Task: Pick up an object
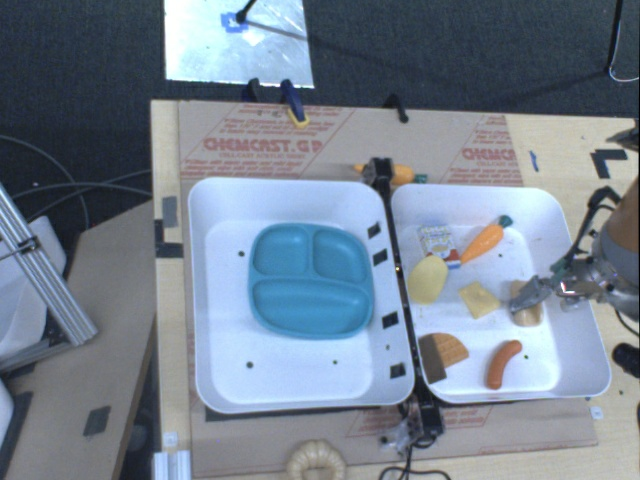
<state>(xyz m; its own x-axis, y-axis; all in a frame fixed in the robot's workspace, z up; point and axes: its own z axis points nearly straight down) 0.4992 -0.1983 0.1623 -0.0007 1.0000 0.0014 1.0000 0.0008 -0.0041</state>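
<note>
Camera view, two white bins (215, 268), one blue plate (310, 279), six food toys, gripper (527, 303) grip state unclear.

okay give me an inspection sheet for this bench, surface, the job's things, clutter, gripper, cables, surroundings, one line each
Surface: two white bins side by side, left bin and right bin, on a printed board.
Job's things: in the right bin, a carrot, yellow pear-shaped piece, cheese wedge, bread slice, sausage, small packet.
Clutter: blue divided plate in the left bin.
Gripper: gripper low at the right bin's right side, over a tan item; grasp cannot be judged.
Cables: dark cables on the floor at left and top.
Surroundings: dark carpet, a shiny sheet beyond the bench.
</note>
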